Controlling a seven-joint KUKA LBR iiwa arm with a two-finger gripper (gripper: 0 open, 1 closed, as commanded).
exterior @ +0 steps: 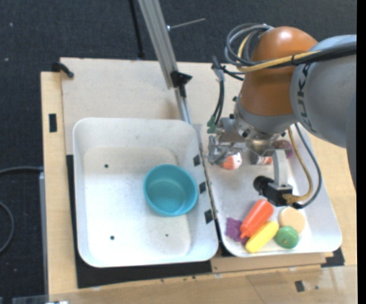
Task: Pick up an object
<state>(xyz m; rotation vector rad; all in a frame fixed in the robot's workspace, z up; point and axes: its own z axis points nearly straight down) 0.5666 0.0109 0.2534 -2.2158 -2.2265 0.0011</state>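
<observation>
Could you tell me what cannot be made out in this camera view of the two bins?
- The gripper: the wrist above hides most of it, so its state is unclear.
- Small orange-and-white object: partly under the gripper, identity and contact unclear.
- Purple object: half covered by the carrot.
- Right bin back part: hidden by the arm.

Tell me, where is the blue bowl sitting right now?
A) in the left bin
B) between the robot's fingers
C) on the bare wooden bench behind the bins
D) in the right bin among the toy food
A: the blue bowl rests on the floor of the left bin, near its right wall, apart from the toy food piled in the right bin and away from the gripper.
</observation>
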